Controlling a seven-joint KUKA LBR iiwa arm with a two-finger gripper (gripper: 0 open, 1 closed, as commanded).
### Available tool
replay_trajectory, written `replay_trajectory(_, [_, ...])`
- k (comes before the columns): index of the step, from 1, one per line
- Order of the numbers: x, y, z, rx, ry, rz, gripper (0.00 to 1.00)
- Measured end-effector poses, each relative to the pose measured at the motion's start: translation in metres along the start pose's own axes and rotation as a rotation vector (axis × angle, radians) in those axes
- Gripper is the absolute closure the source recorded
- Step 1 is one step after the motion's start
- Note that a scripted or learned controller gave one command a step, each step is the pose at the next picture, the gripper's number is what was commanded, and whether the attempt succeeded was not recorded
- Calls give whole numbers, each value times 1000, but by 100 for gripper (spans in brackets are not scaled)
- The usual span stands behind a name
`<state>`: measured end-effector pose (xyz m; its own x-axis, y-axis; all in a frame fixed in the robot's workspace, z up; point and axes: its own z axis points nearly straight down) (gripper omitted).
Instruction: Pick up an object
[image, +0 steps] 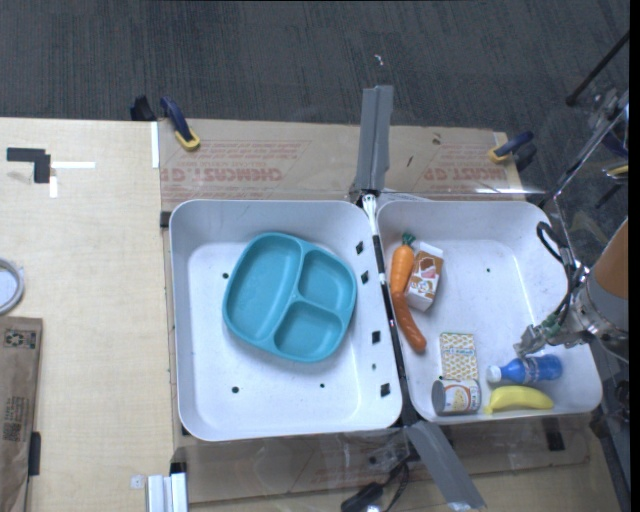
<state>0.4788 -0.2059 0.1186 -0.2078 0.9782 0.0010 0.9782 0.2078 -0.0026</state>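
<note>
The right bin holds several small items. An orange carrot and a reddish sausage lie along its left wall, with a small juice carton beside the carrot. Near the front lie a patterned flat box, a small can, a yellow banana and a blue bottle. My gripper hangs at the bin's right side, just above and behind the blue bottle. Nothing is visibly held in it.
The left bin holds a blue divided plate. A grey divider post stands behind the seam between the bins. Clamps sit on the cardboard at the back. Cables run down over the right bin's far right corner.
</note>
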Motion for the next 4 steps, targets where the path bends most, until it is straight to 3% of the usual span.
replay_trajectory(1, [0,0,0,0,0,1,0])
replay_trajectory(2, [35,16,27,-2,-2,-85,0])
replay_trajectory(3, [35,15,21,1,1,-84,100])
replay_trajectory(4, [35,15,21,1,1,-83,0])
